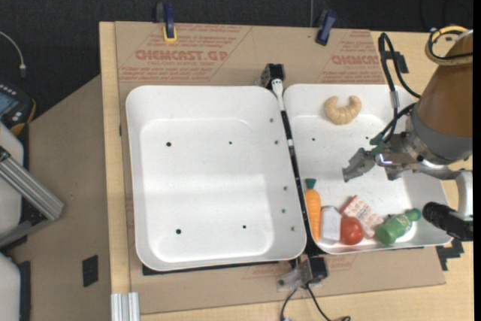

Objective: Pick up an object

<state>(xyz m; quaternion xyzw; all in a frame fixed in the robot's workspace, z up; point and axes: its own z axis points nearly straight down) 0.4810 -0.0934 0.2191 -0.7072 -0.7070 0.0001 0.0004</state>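
My gripper (366,163) hangs over the middle of the right bin (316,120), with the grey arm and its orange band (451,90) coming in from the right. A beige croissant (343,109) lies at the bin's far side, apart from the gripper. Along the near edge sit an orange carrot (313,208), a red tomato-like piece (351,231), a red-and-white packet (362,210) and a green bottle (395,228). All of these lie below the gripper in the view and none is in its hold.
The left bin (203,177) stands beside the right one, with a black divider strip (287,139) between them. Both rest on a cardboard sheet (188,49) held by blue clamps (167,20) at the back. Cables (391,64) trail near the arm.
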